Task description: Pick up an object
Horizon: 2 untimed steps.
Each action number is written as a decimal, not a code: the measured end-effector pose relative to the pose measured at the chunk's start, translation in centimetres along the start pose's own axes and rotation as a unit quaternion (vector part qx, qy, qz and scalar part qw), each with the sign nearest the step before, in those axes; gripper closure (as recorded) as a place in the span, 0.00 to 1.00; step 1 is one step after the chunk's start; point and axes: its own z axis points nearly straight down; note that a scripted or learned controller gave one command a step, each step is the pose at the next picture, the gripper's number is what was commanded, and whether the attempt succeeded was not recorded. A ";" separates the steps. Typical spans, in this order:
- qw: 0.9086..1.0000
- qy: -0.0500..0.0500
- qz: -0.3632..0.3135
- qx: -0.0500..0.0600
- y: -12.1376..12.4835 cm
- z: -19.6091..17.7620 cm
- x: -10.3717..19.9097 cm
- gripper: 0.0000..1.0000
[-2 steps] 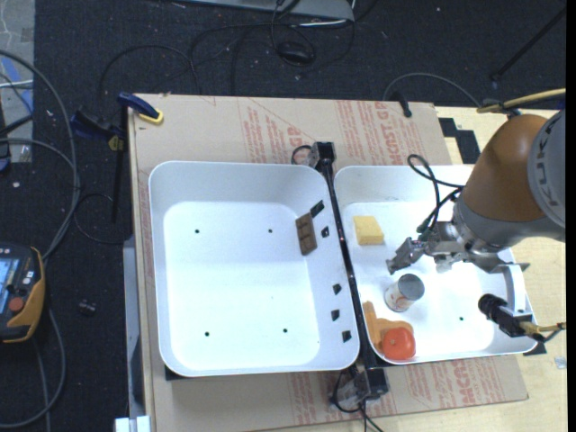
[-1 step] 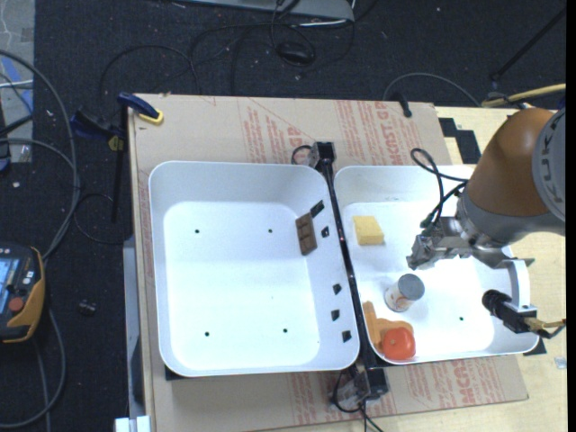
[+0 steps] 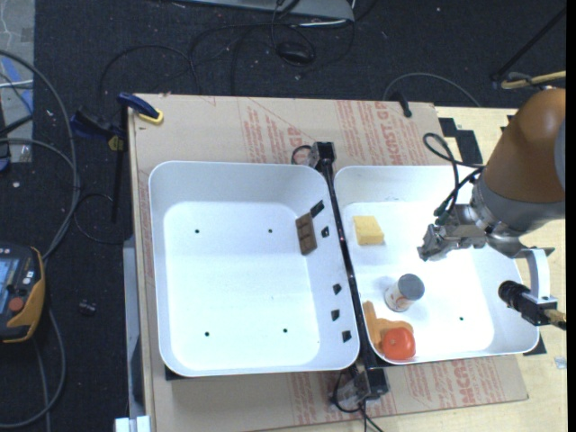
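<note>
Overhead, arm bent, gripper [image 3: 436, 244] low above right bin [image 3: 468, 185]

Bright, even overhead light washes out the 2 white bins [image 3: 171, 268], with soft shadows and slightly soft focus.

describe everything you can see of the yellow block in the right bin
The yellow block is a small, pale yellow, roughly rectangular piece that looks soft, like a sponge, though the material is hard to confirm. It lies flat on the floor of the right bin, in the upper left part near the divider between the two bins. Nothing touches it: the hand hovers apart from it to its right, and the small grey-topped cylinder sits below it, also apart.
</note>
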 end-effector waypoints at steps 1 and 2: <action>1.000 0.000 0.000 0.001 0.0 -2.7 0.0 1.00; 1.000 0.001 -0.002 0.002 -0.2 -3.4 4.4 1.00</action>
